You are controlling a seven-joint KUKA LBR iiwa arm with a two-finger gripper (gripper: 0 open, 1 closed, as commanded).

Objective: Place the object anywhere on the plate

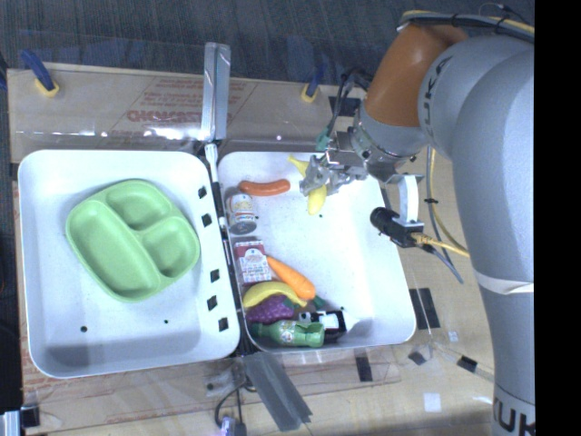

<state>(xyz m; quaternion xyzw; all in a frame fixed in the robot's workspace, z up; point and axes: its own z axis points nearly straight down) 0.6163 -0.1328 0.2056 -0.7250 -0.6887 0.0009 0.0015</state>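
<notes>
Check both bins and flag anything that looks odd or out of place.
Little stands out. The green sectioned plastic plate sits askew in the left white bin. In the right white bin, toy foods crowd the lower left corner, and a small yellow banana-shaped piece sits right at the tool.

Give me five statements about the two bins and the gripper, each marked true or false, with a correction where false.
1. The green plate lies in the left bin. True.
2. The gripper is above the left bin. False: it is over the far part of the right bin, with a yellow object between its fingers.
3. The sausage rests on the plate. False: it lies in the right bin, near the far wall.
4. The carrot lies in the right bin beside a banana. True.
5. The plate has one single compartment. False: it is divided into three compartments.
</notes>
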